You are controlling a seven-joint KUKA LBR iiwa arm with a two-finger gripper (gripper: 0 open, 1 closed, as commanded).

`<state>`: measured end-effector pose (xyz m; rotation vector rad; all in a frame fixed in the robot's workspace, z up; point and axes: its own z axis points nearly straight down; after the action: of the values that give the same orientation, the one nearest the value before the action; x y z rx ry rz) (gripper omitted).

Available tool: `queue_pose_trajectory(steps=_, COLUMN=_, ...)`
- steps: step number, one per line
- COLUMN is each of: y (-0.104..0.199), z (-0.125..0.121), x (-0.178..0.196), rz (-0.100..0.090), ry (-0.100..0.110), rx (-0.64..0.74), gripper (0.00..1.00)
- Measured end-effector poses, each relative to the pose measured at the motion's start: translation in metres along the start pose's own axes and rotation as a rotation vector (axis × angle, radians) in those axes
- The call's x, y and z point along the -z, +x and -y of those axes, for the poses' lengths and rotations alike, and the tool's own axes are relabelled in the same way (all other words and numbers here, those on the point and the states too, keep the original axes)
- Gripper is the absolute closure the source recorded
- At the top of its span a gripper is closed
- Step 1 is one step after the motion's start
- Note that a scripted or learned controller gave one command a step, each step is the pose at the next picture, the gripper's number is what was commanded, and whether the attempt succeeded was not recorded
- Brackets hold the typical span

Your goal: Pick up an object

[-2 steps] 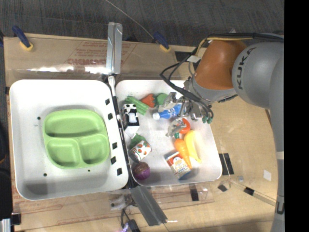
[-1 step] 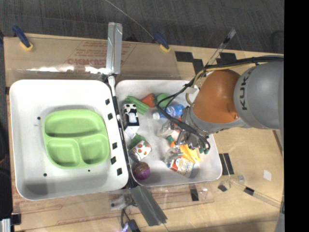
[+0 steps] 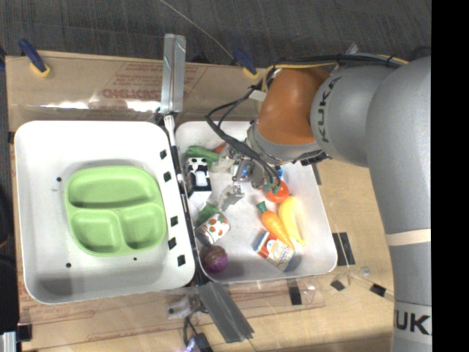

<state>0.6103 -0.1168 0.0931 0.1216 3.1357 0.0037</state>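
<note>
Your gripper [image 3: 238, 182] hangs over the middle of the right bin [image 3: 316, 218], its metal fingers pointing down toward the bin's left wall; whether they are spread or pressed together you cannot tell from here, and nothing is visibly caught between them.

Just below it, near the left wall, lies a small white carton with a red print [image 3: 215, 228]: light, stiff-sided, best pinched across its narrow faces. Toward the near-left corner sits a dark purple round fruit [image 3: 215, 258], smooth and likely to roll or slip out of a pinch. To the right lie a toy carrot [image 3: 274, 226] and a yellow banana-like piece [image 3: 292, 218] touching side by side, with a red tomato [image 3: 276, 191] just above and a second printed carton [image 3: 277, 252] below; these look like light, hard plastic, slick on the curves.

Room is tight: the pieces crowd together, and the left wall leaves little clearance. The green divided tray [image 3: 115, 210] fills the left bin [image 3: 29, 196].
</note>
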Motion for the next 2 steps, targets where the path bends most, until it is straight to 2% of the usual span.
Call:
queue_pose_trajectory(steps=1, y=-0.001, z=0.002, x=0.011, rz=0.002, ry=0.003, rx=0.003, gripper=1.0)
queue_pose_trajectory(steps=2, y=-0.027, z=0.061, x=0.0, rz=0.0, ry=0.004, rx=0.28, gripper=1.0)
